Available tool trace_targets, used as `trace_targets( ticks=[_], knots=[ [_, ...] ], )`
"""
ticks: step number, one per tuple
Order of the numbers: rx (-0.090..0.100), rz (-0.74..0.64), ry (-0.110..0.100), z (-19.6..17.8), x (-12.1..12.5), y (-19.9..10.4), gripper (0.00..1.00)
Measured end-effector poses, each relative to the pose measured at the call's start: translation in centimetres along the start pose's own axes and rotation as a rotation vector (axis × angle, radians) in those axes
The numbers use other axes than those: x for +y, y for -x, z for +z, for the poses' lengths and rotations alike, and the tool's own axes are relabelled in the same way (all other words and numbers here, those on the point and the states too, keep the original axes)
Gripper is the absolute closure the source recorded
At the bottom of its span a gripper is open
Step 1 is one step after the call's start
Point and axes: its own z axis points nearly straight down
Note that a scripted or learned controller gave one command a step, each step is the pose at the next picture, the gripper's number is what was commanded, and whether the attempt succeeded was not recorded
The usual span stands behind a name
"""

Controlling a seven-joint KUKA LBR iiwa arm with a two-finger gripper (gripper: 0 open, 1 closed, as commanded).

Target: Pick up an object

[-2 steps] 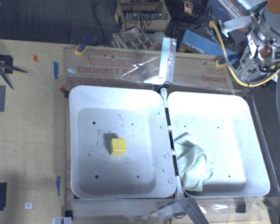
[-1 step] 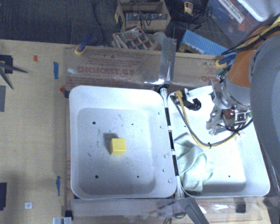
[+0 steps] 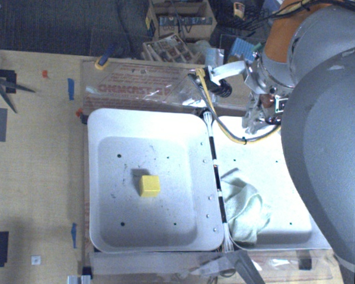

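The landmark here is the left bin [image 3: 107, 129], the white tray taking up the middle of the view.

Nearest the camera, below the left bin's front rim, a grey metal strut [image 3: 230, 267] runs slantwise across the bench edge.

Inside the left bin, a little left of its centre, a small yellow block [image 3: 149, 185] lies flat on the floor, well apart from every wall and casting a short shadow to its upper left. The floor around it shows a few dark specks and small holes.

Just right of the left bin, across the shared rim, the right bin [image 3: 265, 167] holds a crumpled white cloth [image 3: 245, 210], which lies against that dividing rim near the front corner. A yellow cable [image 3: 217, 120] curves over the far end of the same rim.

To the right of the left bin, the grey arm [image 3: 326, 134] covers much of the right bin, its orange band [image 3: 281, 37] higher up. The gripper [image 3: 259, 116] hangs past the left bin's far right corner, over the back of the right bin, well apart from the block. Whether it is spread or pressed together I cannot tell; nothing is seen in it.

Beyond the left bin's far rim lies a clear plastic sheet with red lettering [image 3: 139, 83], and farther still a wooden crate [image 3: 170, 49].
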Motion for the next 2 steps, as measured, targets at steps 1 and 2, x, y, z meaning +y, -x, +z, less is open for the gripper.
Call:
trace_targets(
  ticks=[1,2],
  knots=[
    [-0.003,-0.179,0.0,-7.5,-0.6,-1.4,1.0],
    [-0.003,0.015,-0.001,-0.7,-0.4,1.6,1.0]
  ],
)
